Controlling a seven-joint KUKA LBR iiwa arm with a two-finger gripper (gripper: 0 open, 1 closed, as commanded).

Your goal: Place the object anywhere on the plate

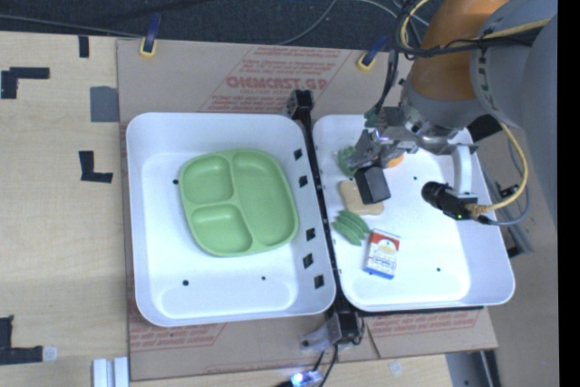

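Note:
A green plate (239,200) with three compartments lies in the left bin (149,222). In the right bin (453,276) my gripper (370,181) hangs low over the bin's left part. Right under it lies a tan bread-like piece (357,200), partly hidden by the gripper. Below that are a green pea-pod-like item (351,226) and a small red, white and blue carton (382,254). A dark green leafy item (348,158) and a small orange piece (393,161) sit close to the gripper's upper side.
A black divider with clips (313,195) runs between the two bins. The grey arm with its orange band (462,23) reaches in from the upper right, with cables looped around it. A black part (446,198) of the wrist sticks out over the right bin.

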